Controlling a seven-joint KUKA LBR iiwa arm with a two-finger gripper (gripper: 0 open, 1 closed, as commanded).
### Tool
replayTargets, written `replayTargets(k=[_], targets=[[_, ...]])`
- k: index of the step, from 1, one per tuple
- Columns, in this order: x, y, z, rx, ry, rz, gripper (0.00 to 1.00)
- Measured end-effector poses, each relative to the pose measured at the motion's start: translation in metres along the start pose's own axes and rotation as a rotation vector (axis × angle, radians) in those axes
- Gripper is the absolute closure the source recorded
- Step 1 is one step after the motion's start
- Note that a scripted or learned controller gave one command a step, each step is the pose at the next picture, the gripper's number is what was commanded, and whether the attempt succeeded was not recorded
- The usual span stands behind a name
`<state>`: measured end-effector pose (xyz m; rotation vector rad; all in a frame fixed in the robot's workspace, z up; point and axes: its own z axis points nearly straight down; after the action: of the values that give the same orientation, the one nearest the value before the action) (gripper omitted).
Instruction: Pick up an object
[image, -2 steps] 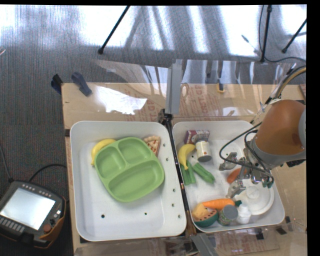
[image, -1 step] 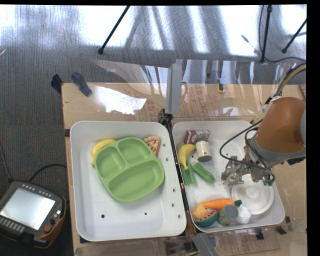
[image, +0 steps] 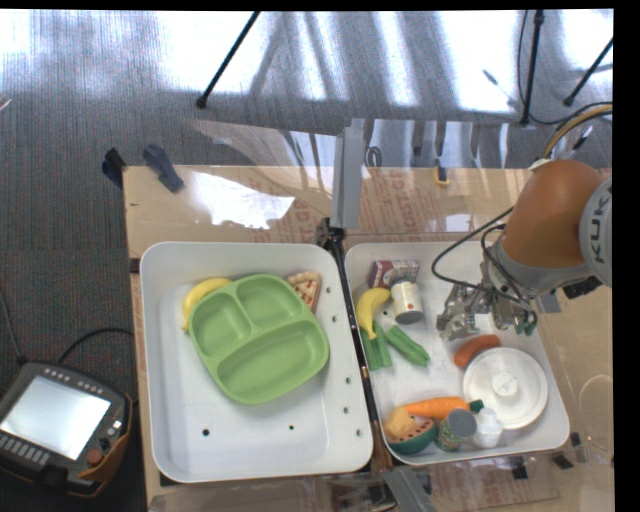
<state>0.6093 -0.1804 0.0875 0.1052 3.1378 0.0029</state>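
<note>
The scene is being viewed by a single fixed camera, set above the tabletop (image: 250, 205) and being aimed down at a slant. Both white bins are being framed whole: the left bin (image: 180, 440) and the right bin (image: 552, 400) are being shown side by side in the lower half. The striped floor and tripod legs (image: 228, 55) beyond the far edge are being taken in along the top. The arm (image: 550, 215) is being seen entering from the right side.
</note>
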Motion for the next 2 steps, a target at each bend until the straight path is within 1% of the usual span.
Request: replayTargets(k=[1, 2], targets=[[0.0, 0.0, 0.0, 0.0, 0.0, -0.001, 0.0], [0.04, -0.013, 0.0, 0.001, 0.001, 0.074, 0.0]])
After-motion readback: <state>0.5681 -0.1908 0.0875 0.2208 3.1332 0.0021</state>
